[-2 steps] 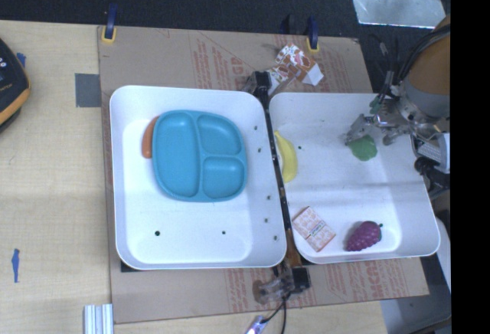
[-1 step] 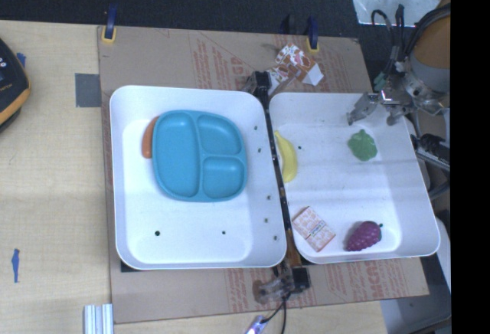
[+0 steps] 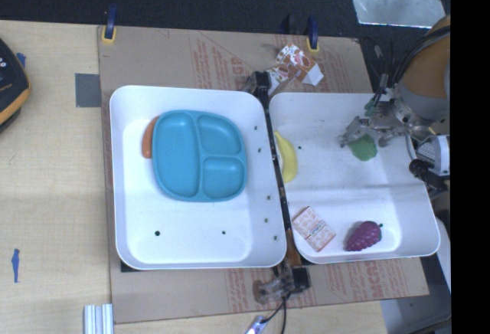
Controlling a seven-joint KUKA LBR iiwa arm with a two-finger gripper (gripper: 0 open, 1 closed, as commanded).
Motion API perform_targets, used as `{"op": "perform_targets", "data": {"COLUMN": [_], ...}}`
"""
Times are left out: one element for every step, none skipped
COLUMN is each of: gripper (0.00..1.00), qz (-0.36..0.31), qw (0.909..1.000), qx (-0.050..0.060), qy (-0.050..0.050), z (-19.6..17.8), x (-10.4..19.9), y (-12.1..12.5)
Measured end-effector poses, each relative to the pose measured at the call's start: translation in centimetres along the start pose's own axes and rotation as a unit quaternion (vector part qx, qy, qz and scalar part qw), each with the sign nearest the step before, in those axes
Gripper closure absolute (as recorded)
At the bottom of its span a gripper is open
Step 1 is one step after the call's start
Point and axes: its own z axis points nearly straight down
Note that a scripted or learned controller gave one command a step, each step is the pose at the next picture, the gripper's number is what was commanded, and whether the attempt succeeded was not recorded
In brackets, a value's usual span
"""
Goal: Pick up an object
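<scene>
Two shallow white bins sit side by side. The left bin (image 3: 134, 240) holds a blue divided plate (image 3: 199, 155). At the upper right of the right bin (image 3: 337, 106), the gripper (image 3: 366, 137) has its fingers spread around a green object (image 3: 364, 148). A purple grape bunch (image 3: 362, 236) and a small carton (image 3: 312, 228) lie at lower right.

No text can be read here. The cardboard sheet (image 3: 191, 64) under the two bins carries rows of red printing, but the letters are too small and blurred to make out. The small carton (image 3: 312, 229) in the right bin (image 3: 398, 194) has a red-and-white printed face, and the crumpled wrapper (image 3: 295, 64) above that bin shows red-and-white markings; both are illegible.
</scene>
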Motion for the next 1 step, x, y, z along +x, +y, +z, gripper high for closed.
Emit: {"op": "perform_targets", "data": {"gripper": [1.0], "qz": [-0.001], "qw": [1.0], "qx": [0.0], "qy": [0.0], "z": [-1.11], "x": [-0.08], "y": [0.04]}}
